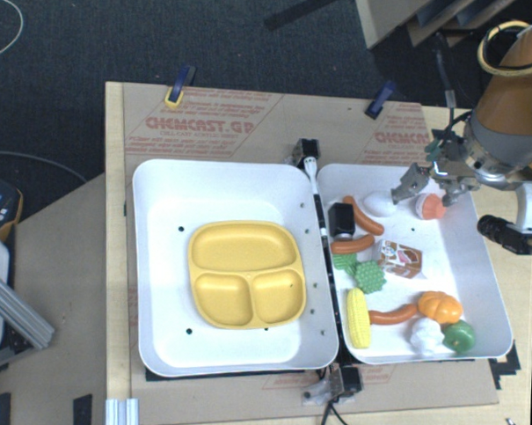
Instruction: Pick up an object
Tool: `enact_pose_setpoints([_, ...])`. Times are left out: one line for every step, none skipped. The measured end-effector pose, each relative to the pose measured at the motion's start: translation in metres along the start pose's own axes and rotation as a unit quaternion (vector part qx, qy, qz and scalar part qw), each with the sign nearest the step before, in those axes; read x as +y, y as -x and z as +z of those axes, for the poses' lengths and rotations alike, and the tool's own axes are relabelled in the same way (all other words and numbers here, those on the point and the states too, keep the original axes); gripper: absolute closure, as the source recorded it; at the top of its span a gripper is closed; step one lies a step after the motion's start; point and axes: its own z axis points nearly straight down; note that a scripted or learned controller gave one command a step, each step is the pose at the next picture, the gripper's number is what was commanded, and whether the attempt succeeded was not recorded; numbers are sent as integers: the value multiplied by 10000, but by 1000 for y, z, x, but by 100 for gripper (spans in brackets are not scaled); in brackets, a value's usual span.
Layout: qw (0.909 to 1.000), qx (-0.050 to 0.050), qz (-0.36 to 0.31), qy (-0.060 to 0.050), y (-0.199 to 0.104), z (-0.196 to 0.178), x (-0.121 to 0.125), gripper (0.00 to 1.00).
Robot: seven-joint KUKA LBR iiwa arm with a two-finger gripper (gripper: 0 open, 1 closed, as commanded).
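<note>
My gripper (432, 190) hangs over the far part of the right bin (483, 270), fingers spread open. A small red-orange toy (433, 207) lies just below, between the fingertips, and is not clamped. Nearby in the same bin are a white rounded piece (378, 205), two sausages (367, 218) (353, 245), a black block (341, 219), a brown packet (400, 257), a green leafy toy (367, 275), a corn cob (357, 315), a long orange piece (392, 315), an orange pumpkin-like toy (440, 305), a white lump (426, 336) and a green toy (459, 336).
The left bin (159, 247) holds a yellow divided plate (246, 272). The arm's orange band (509, 81) enters from the upper right. Clamps (176, 87) (380, 99) grip the bench's far edge.
</note>
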Motion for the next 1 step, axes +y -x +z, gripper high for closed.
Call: enact_pose_setpoints([10000,1,-5,-2,-3,44,4,0])
